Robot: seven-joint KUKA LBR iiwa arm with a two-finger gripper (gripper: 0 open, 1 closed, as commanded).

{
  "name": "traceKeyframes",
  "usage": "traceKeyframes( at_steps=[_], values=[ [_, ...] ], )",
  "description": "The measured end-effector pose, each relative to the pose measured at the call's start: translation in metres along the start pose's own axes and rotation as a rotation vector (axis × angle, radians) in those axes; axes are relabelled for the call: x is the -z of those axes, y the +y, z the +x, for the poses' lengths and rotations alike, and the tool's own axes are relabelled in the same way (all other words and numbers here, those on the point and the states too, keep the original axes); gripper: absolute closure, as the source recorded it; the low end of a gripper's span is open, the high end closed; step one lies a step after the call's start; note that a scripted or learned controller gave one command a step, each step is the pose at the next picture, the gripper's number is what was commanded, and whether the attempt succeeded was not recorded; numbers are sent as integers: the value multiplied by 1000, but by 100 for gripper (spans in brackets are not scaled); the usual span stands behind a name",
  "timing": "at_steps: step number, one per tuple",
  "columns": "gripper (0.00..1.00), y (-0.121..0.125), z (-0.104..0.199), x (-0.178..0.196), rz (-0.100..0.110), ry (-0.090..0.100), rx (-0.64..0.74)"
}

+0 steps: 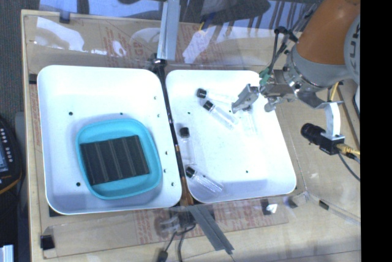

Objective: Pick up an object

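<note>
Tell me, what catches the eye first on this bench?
Most striking is the blue tray with a dark ribbed insert, sitting in the left bin. In the right bin lie several small clear vials with dark caps, and the arm's tool hangs over that bin's upper right part.

The KUKA arm (334,28) enters from 3 o'clock, its orange band bulking at the upper right above the grey wrist. From there the wrist slants down and toward 9 o'clock, carrying the gripper (245,99) at its end. The gripper's 2 grey fingers (248,94) point toward 8 o'clock, low and close together; nothing is visible between them.
</note>
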State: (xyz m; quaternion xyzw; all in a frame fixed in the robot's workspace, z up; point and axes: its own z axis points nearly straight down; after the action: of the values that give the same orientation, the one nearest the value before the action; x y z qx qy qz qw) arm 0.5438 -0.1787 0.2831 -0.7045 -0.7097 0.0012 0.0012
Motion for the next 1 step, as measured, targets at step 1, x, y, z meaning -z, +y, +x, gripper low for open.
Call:
traceKeyframes(
  at_steps=[1],
  values=[
    [0, 3, -19, -59, 1, 0, -96]
  ],
)
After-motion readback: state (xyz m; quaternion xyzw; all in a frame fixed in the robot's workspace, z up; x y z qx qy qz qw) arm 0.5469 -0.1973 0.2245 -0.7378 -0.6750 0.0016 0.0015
